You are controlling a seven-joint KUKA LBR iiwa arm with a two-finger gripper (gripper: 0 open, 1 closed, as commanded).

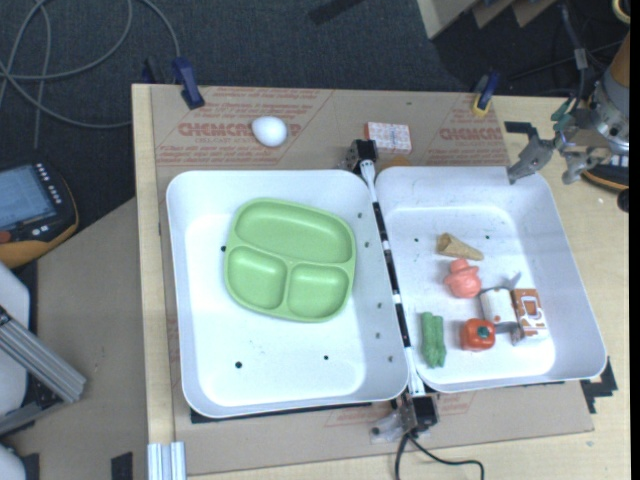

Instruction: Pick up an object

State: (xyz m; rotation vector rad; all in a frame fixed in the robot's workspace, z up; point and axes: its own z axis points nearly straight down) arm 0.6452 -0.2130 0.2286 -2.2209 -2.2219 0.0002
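The gripper (548, 156) is open and holds nothing, at 1 o'clock of the right bin (560, 258), above its rim.

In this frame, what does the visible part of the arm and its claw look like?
At the view's upper right, above the right bin's far corner, the claw shows as a grey metal assembly with thin, angular dark-grey prongs. Behind it sits a rounded pale grey wrist housing, with an orange patch below it. Dark cables run up from it.
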